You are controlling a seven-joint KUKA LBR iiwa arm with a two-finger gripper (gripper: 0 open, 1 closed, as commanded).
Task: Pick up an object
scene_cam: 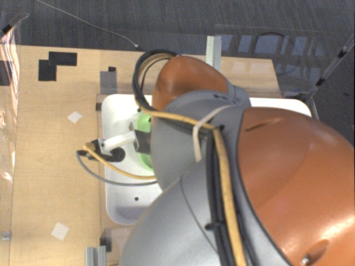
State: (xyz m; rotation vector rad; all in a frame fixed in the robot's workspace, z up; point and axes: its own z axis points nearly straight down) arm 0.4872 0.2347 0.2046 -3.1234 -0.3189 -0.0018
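Arm [244, 182] covers the white bin [113, 112] and a green object [145, 122]; hand's state cannot be told.

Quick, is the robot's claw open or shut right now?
Gripper: cannot be told; the grey arm covers it, low over the left white bin beside something green.

Overall light: bright, even, diffuse, from above.
Glare: soft sheen on the glossy orange arm casing [288, 165]; broad highlight on the smooth grey arm shell [183, 148].
Shadows: faint grey shade inside the shallow white plastic bin [119, 204], beside the arm.
Focus: arm close to the lens, slightly soft; pale wooden bench top [50, 165] sharper.
Left edge: streaky pinkish reflections on a clear sheet [6, 76].
Colour: warm cast.
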